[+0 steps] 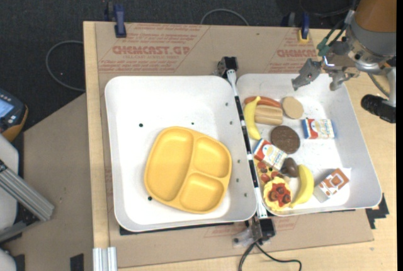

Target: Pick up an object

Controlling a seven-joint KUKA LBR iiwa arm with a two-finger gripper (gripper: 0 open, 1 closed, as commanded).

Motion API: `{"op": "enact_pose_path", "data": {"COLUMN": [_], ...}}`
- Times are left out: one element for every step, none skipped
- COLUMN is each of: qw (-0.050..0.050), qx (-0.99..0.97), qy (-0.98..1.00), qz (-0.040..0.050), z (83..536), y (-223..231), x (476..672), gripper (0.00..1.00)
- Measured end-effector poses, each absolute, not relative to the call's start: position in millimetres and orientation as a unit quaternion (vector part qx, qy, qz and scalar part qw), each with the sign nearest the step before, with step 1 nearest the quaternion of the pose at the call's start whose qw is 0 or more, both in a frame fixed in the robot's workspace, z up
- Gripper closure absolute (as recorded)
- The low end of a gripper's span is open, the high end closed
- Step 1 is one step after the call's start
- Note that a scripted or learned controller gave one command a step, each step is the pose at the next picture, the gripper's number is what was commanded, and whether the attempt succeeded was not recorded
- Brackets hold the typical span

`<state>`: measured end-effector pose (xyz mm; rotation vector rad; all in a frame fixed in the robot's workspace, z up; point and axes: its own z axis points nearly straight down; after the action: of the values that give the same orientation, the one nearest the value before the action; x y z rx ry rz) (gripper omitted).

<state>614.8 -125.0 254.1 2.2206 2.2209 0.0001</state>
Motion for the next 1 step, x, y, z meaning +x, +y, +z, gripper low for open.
{"op": "enact_pose_path", "data": {"qw": [-0.006], "qx": [0.707], "qy": [0.707], "qz": [-0.0038], "z": [125.1], "y": [-114.2], "x": [584.7], "gripper": [0.00]}}
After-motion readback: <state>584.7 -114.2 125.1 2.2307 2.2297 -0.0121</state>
